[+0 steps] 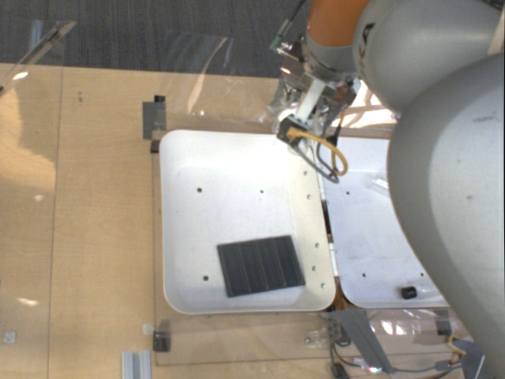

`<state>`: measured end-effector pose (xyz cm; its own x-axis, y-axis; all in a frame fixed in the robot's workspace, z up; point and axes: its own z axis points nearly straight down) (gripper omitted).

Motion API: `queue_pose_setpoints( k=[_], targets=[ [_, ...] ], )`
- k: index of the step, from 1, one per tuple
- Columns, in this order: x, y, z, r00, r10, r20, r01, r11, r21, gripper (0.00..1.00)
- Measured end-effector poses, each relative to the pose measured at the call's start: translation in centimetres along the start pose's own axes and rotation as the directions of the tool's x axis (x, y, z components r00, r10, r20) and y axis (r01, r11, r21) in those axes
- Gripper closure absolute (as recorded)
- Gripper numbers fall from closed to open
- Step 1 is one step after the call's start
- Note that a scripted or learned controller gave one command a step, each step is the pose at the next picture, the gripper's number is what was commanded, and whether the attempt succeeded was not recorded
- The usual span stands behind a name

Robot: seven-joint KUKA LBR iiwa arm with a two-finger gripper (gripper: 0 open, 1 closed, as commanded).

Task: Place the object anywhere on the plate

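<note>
Black and small, the object (408, 292) sits at the right bin's (371, 235) front edge, well apart from my gripper (304, 105) over the back edges — open or closed I cannot tell — so I judge reaching it comes before the left bin's (213, 212) grey ribbed plate (260, 265).

The left bin (205, 212) is mostly bare white floor, open from above. A flat dark ribbed plate (260, 265) lies in its near right corner. The grey arm (450, 172) overhangs most of the right bin (359, 227), leaving a small black object (408, 292) exposed near its front rim.
</note>
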<state>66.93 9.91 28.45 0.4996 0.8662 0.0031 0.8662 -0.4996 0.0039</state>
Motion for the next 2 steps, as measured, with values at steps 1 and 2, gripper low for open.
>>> queue_pose_setpoints(
  k=[1, 2],
  targets=[
    [3.5, -2.3, 14.3, 0.971, 0.238, 0.006, -0.238, 0.971, 0.006, 1.0],
    [8.0, -6.8, -1.0, 0.992, 0.123, -0.002, -0.123, 0.992, 0.001, 1.0]
  ],
)
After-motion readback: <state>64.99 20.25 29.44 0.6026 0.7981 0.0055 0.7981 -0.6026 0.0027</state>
